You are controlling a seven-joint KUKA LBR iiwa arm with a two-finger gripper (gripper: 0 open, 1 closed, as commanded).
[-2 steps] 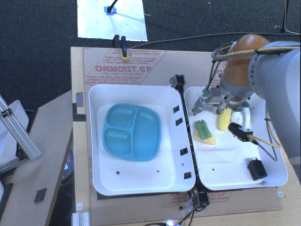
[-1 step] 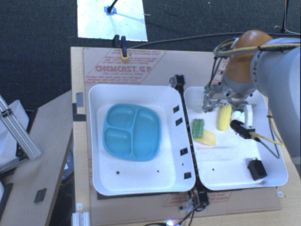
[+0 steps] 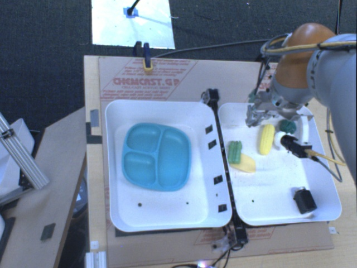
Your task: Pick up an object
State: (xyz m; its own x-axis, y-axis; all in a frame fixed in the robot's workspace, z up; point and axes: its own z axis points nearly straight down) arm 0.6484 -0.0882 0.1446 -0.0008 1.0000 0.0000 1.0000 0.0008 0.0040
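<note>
Over the right bin's (image 3: 321, 208) far edge I hover my claw (image 3: 257, 118); whether it is open or closed I cannot tell. Nearest lies the yellow corn (image 3: 266, 139), toward the bin's far middle, so I should descend straight, straddling its narrow width, clear of the green piece (image 3: 235, 152) nearby.

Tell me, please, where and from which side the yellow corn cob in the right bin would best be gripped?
Grip the yellow corn cob across its middle, coming straight down from above. It lies flat and elongated, pointing roughly away from the camera, so the jaws should close across its narrow width. The gripper is just up-left of it; a dark green object near the far end argues for staying mid-length.
</note>
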